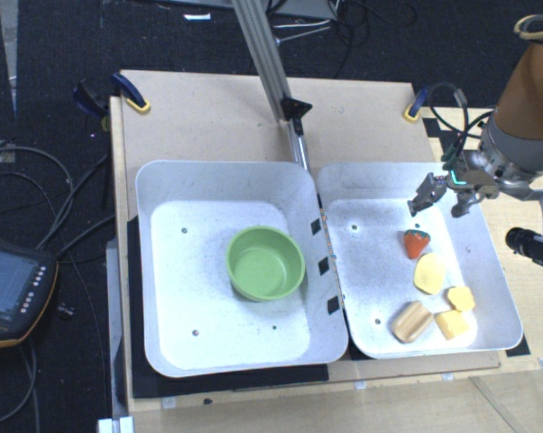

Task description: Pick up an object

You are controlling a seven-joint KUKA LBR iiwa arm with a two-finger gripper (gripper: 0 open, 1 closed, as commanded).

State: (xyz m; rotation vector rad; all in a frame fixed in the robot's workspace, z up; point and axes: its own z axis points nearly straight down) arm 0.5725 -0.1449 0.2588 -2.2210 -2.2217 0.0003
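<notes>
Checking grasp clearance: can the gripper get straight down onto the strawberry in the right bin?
Probably yes. The gripper hangs open just above and right of the strawberry, with nothing over it; the yellow piece sits close below it and could get nudged.

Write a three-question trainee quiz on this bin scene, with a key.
1. True or false: the green bowl sits in the left bin.
2. Which item lies nearest the gripper? A) strawberry B) bread roll C) bowl
3. Fill in: the gripper hovers over the ____ bin, holding nothing.

Key: 1 true; 2 A; 3 right.
</notes>
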